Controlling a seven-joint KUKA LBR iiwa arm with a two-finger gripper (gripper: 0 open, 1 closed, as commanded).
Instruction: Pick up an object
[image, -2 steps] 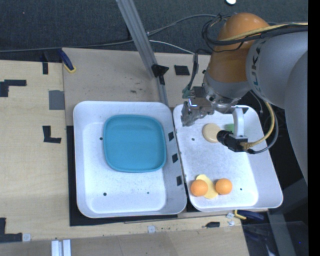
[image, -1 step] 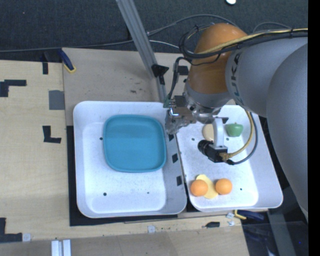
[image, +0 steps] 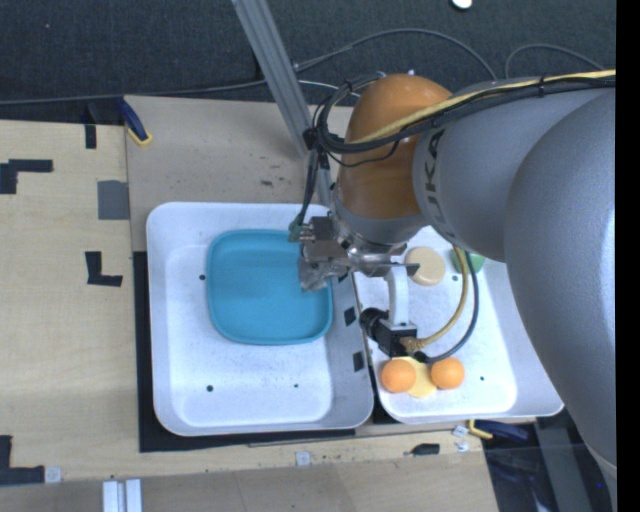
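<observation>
A blue square plate (image: 262, 288) lies flat in the left white bin (image: 190, 390). My gripper (image: 316, 262) hangs over the plate's right edge, close to the divide between the bins. The wrist hides its tips. In the right bin (image: 500, 385) sit two orange balls (image: 400, 376) (image: 448, 373) with a pale yellow piece (image: 421, 383) between them, and a cream round object (image: 427, 267) farther back. A green item (image: 474, 263) peeks out from under the arm.
The grey arm with its orange band (image: 395, 140) covers the back of the right bin. Cables (image: 462, 310) loop down over that bin. A grey metal bar (image: 277, 65) slants in from the top. Black tape marks (image: 98, 268) dot the bench at left.
</observation>
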